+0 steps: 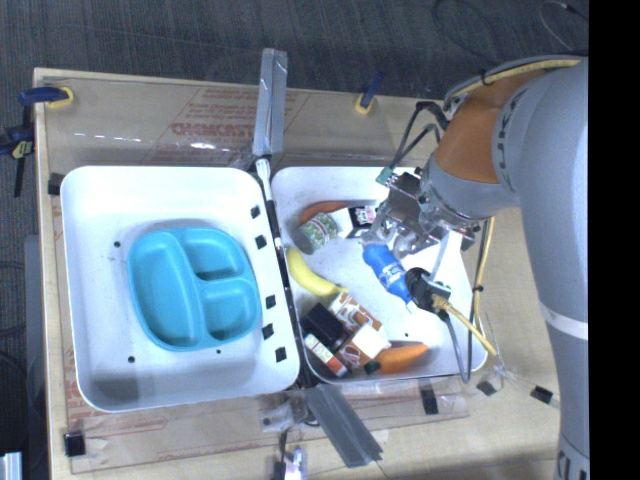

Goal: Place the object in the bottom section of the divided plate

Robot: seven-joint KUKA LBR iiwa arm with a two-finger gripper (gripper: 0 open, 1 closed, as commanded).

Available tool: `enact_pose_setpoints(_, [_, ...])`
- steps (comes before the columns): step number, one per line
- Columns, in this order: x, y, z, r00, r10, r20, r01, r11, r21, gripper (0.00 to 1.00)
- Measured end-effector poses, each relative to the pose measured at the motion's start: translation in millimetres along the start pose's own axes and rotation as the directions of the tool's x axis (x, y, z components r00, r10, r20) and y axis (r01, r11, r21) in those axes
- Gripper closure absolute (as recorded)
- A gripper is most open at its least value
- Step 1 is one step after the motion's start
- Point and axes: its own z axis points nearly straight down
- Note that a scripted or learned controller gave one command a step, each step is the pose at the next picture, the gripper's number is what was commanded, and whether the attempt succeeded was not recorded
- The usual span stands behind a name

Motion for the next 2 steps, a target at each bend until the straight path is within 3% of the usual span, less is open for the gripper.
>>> enact_pose_setpoints(1, [76.2, -14.4, 23.9, 0.995, -0.103, 0.001, 0.103, 0.995, -0.004, 1.00])
enact_pose_setpoints(2, [134.0, -39.1, 24.1, 0.975, -0.223, 0.003, 0.223, 0.975, -0.004, 1.00])
